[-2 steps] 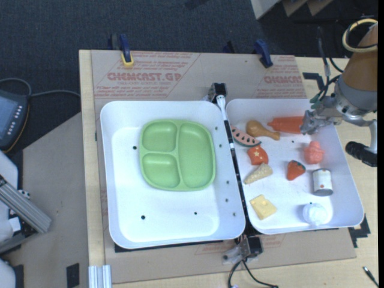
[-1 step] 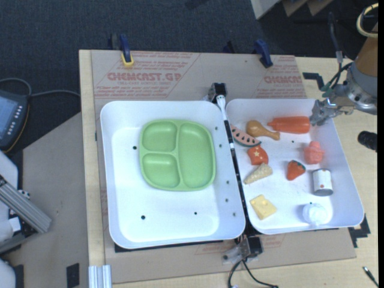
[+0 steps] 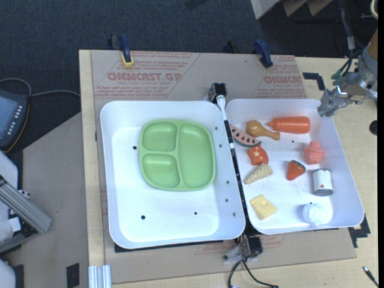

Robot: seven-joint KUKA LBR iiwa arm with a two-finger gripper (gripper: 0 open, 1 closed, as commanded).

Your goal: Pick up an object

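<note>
Lying in the right bin [image 3: 354,192] are the small toy foods any of which could be picked: a long orange-red carrot [image 3: 290,124] at the far side, a tan drumstick [image 3: 261,129] just left of it, and a watermelon slice [image 3: 244,138] with a dark rind beside the bin's left wall. Nearer sit a red tomato-like piece [image 3: 258,155], a pale wedge [image 3: 258,173], a strawberry [image 3: 295,170] and a pink lumpy piece [image 3: 313,153]. A silver can [image 3: 323,182] lies by the right wall, a yellow cheese block [image 3: 263,207] and a white round piece [image 3: 315,213] rest at the near edge. None of them touches the arm.

At the far right corner of this bin hangs the jaws' assembly, the gripper [image 3: 329,105], above the rim and apart from every toy; whether its jaws are spread or pressed together I cannot tell, and nothing shows between them.

To the left, the other bin [image 3: 120,215] carries a green divided plate [image 3: 178,154]. Both bins rest on the counter [image 3: 90,131].
</note>
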